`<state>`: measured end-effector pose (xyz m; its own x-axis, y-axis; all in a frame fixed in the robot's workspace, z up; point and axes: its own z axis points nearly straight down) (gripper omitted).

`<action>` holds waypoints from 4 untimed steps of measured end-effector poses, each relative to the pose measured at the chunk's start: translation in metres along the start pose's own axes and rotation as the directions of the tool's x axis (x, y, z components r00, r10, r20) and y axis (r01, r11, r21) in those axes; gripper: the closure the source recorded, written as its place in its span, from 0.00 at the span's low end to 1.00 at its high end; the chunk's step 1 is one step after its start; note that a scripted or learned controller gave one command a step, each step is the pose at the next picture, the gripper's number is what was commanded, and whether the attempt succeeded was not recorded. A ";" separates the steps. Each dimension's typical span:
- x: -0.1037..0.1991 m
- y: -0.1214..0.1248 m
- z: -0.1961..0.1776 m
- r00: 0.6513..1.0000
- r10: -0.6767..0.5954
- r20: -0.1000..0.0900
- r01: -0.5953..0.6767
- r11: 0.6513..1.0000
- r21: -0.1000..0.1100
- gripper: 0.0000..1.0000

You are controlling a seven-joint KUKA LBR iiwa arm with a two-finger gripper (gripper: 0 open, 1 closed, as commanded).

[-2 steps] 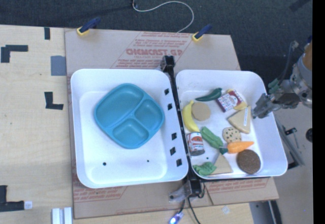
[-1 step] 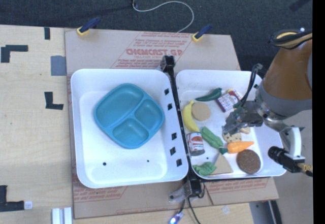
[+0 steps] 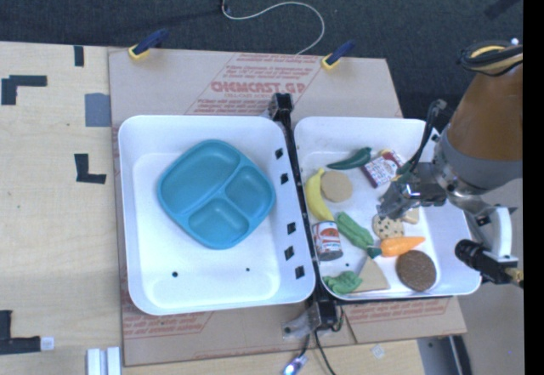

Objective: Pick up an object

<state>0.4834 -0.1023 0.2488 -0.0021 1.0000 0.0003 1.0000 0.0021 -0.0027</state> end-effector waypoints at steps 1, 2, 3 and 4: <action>0.038 0.055 0.069 1.000 -0.003 -0.001 0.003 1.000 0.002 1.00; 0.036 0.053 0.055 1.000 0.000 0.000 0.000 1.000 0.000 1.00; 0.036 0.053 0.046 1.000 0.000 0.000 0.000 1.000 0.002 1.00; 0.106 0.036 0.043 1.000 -0.006 -0.002 0.006 1.000 0.000 1.00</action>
<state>0.5194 0.0038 0.2062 -0.0079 1.0000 0.0023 1.0000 0.0079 -0.0025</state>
